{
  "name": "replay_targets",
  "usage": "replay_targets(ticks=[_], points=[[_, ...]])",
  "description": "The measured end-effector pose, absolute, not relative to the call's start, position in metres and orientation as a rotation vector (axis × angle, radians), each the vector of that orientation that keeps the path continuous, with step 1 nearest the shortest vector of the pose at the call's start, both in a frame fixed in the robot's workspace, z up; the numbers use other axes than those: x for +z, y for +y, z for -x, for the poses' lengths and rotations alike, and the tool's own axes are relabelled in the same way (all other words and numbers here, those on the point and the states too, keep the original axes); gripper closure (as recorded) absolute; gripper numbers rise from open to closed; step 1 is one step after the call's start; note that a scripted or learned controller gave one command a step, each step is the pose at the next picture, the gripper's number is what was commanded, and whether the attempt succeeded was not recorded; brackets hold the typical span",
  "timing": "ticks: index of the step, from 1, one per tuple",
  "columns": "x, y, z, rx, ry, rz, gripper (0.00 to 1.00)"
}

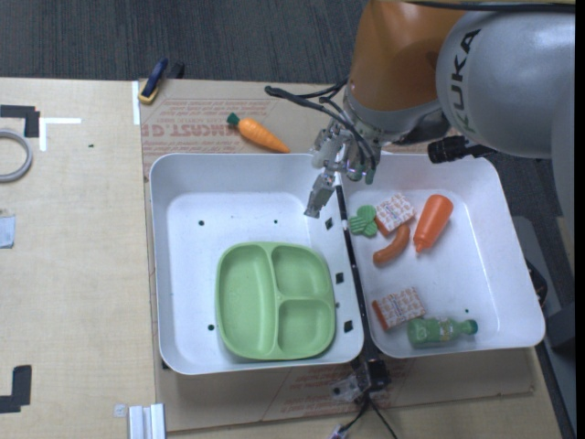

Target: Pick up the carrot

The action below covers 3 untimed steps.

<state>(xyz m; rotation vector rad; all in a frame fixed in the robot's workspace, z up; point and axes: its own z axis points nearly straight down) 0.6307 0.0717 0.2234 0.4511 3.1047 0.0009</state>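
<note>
Orange and small, the carrot (259, 134) lies on the cardboard outside the bins, at about eleven o'clock from the hand (331, 183), its green top pointing left. The hand hangs over the seam between the two bins, near their far rims, with nothing between its fingers; whether they are spread or closed cannot be told. A green plate (274, 300) sits in the left bin (174, 245). The right bin (503, 245) holds an orange bottle (432, 222), a sausage (391, 244), two snack packs and a green bottle (441, 330).
</note>
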Motion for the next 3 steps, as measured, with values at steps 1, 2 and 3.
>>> replay_targets(ticks=[1, 2, 3], points=[[0.193, 0.064, -0.621, 0.0, 3.111, -0.428, 0.0], [0.193, 0.097, -0.58, 0.001, 3.128, -0.274, 0.0], [0.19, 0.172, -0.61, 0.002, 3.131, -0.218, 0.0]])
